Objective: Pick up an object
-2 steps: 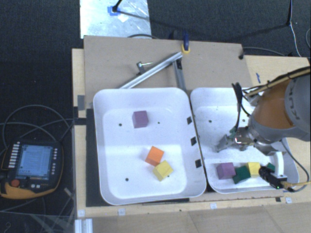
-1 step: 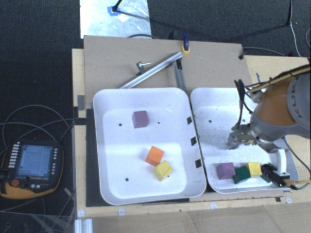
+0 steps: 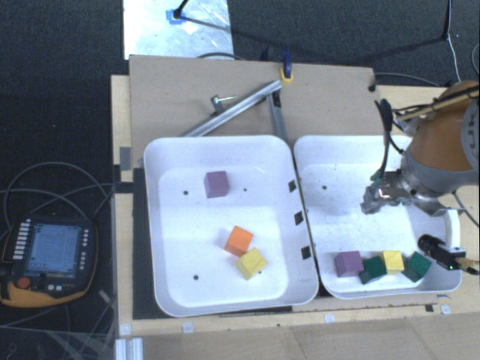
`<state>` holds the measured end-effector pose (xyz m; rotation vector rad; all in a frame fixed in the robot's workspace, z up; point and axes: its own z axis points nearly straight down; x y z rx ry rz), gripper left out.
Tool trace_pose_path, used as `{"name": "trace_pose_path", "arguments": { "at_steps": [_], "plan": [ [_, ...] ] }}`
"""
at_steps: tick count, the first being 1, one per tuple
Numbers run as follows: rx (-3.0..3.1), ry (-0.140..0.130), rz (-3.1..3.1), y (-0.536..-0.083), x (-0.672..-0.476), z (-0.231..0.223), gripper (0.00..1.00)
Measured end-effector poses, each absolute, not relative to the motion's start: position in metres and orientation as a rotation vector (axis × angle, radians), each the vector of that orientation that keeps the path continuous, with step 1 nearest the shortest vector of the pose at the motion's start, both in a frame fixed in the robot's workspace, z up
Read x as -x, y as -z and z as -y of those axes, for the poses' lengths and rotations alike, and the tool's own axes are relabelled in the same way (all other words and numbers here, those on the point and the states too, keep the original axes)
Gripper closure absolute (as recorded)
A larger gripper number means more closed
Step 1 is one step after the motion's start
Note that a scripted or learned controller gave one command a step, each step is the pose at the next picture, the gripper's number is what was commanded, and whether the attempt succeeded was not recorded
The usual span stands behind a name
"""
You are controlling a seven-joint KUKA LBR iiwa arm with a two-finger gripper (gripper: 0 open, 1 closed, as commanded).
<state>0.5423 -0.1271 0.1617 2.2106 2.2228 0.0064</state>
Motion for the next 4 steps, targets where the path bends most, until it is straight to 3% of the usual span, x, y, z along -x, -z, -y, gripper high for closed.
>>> {"name": "trace_pose_path", "arguments": {
  "at_steps": [1, 2, 4],
  "plan": [
    [-2.211, -0.006, -2.222, -0.214, -0.552, 0.134, 1.00],
    [-2.214, -0.001, -2.224, -0.210, -0.553, 0.134, 1.00],
    [-2.208, -0.004, -2.231, -0.207, -0.572, 0.031, 1.00]
  ]
}}
